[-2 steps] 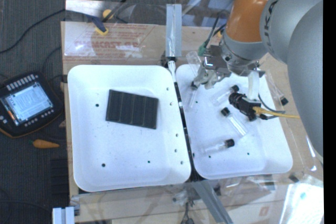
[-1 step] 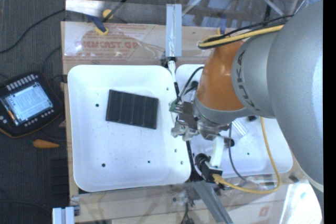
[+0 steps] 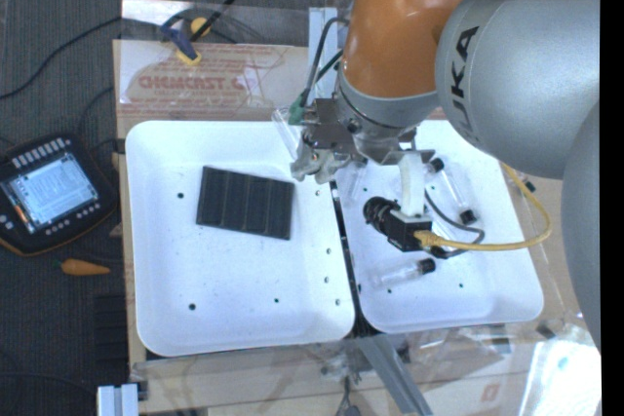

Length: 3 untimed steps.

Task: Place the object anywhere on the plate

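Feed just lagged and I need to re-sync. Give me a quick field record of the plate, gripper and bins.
plate: dark rectangular slab, flat in the left bin
gripper: over the divider between the bins, by the plate's upper right corner; nothing seen held
right bin: holds small clear pieces with black tips
status: no object on the plate yet

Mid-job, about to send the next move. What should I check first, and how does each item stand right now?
1. Plate lies flat in left bin: ok.
2. Plate top bare: ok.
3. Gripper over plate: not ok, it hangs above the seam between the bins.
4. Anything held by gripper: cannot tell.
5. Clear tube lying loose in right bin: ok.
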Motion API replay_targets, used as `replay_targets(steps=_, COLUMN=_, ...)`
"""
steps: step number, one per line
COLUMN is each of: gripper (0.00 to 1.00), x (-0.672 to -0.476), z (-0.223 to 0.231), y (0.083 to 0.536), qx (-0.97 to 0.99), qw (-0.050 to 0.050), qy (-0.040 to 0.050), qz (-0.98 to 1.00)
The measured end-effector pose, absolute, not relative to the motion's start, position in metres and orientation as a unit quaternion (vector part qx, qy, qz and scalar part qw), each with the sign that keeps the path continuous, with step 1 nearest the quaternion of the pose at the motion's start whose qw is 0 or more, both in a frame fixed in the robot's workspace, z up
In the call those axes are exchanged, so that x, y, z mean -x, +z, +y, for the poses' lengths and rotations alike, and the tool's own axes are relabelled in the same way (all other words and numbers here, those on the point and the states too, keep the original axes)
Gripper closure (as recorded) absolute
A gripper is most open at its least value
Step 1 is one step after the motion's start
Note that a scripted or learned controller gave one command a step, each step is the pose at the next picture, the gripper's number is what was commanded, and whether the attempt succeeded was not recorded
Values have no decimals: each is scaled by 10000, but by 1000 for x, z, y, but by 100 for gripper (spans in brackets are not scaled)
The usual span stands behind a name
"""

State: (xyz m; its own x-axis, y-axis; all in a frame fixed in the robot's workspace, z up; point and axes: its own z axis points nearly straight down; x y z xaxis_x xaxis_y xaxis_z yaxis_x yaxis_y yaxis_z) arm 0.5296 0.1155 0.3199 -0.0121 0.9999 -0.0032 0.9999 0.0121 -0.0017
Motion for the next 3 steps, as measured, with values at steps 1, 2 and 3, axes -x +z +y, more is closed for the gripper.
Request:
replay_targets(steps=1, gripper=100, x=-584, z=179, y=350, qx=-5368, qw=7, qy=-13, qz=8437)
replay_targets(steps=2, gripper=100, x=-644, z=203, y=387, qx=-3848, qw=13, qy=-8, qz=9230)
replay_targets(steps=3, gripper=100, x=-649, z=219, y=433, qx=-5669, qw=10, qy=-9, qz=8238)
